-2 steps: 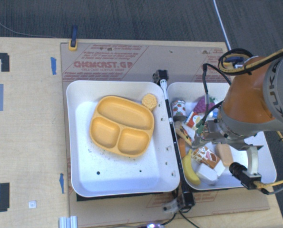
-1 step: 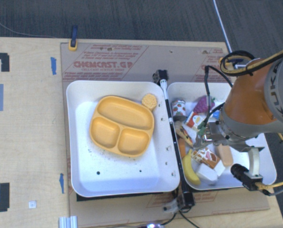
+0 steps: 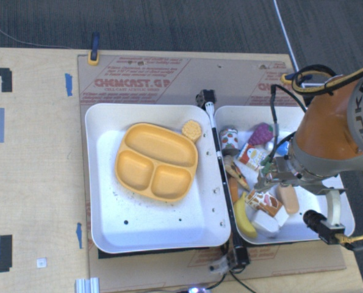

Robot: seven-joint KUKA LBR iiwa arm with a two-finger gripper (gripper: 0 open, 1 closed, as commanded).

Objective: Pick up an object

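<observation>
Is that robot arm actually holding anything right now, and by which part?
It cannot be told: the gripper sits low among the clutter in the right bin, hiding any hold.

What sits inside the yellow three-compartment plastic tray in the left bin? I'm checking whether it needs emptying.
All three compartments of the yellow three-compartment plastic tray look bare. A round yellow cracker-like piece lies outside, touching its far-right corner. Anything beneath the tray is hidden.

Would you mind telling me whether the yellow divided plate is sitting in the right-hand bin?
No, the yellow divided plate lies in the left bin, while the right bin holds the toy food.

grey arm (image 3: 330,157) with broad orange band, looped black and yellow cables.
</observation>
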